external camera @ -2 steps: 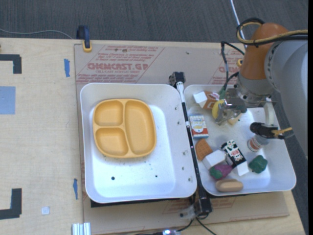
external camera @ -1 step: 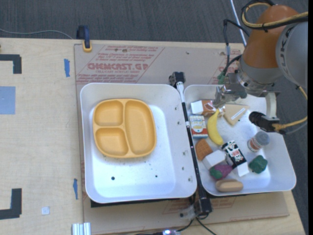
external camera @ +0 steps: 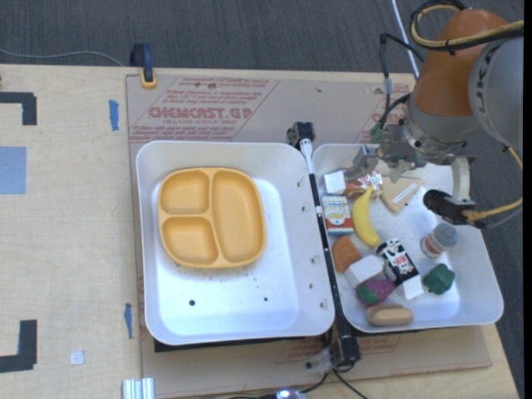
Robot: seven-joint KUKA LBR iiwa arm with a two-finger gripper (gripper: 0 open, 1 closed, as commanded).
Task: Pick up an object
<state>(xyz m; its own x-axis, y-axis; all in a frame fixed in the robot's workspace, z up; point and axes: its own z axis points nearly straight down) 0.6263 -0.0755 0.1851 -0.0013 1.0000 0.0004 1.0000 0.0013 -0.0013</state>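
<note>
My gripper [external camera: 368, 170] hangs low over the back of the right bin [external camera: 478, 302], on the grey arm with the orange band [external camera: 453, 56]. Right around it lie a white cube [external camera: 335, 181], a tan bread wedge [external camera: 400, 194] and a yellow banana [external camera: 364, 219]. I see nothing clearly held in it. Further forward in the same bin are a small red and white carton [external camera: 335, 212], a black and white carton [external camera: 400, 261], a small can [external camera: 437, 241], a green broccoli piece [external camera: 439, 279], a purple bunch [external camera: 376, 290] and a tan roll [external camera: 389, 314].
The left bin [external camera: 216, 310] holds a yellow divided plate [external camera: 212, 217]. A black clamp [external camera: 300, 133] sits at the back between the two bins. Both bins rest on a cardboard sheet [external camera: 208, 106] on the wooden bench. Cables loop around the arm's wrist.
</note>
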